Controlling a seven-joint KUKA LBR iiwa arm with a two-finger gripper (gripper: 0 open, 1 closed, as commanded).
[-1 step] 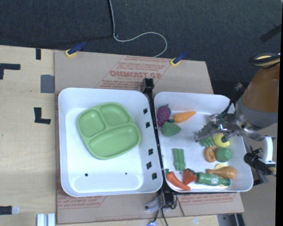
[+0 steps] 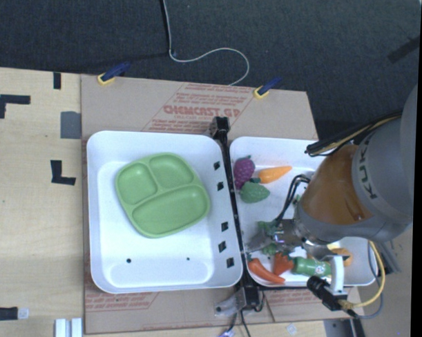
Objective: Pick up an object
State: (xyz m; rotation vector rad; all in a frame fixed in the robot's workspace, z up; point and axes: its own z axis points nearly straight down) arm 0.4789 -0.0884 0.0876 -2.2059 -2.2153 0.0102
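Arm comes in from the right of the frame, low over the right bin. Gripper sits down among toy food at lower centre-right of the bin; grip state cannot be told. Red pepper lies just below it, green piece beside. Purple grapes, carrot and green leafy toy sit in the bin's upper part. Left bin holds a green divided plate.
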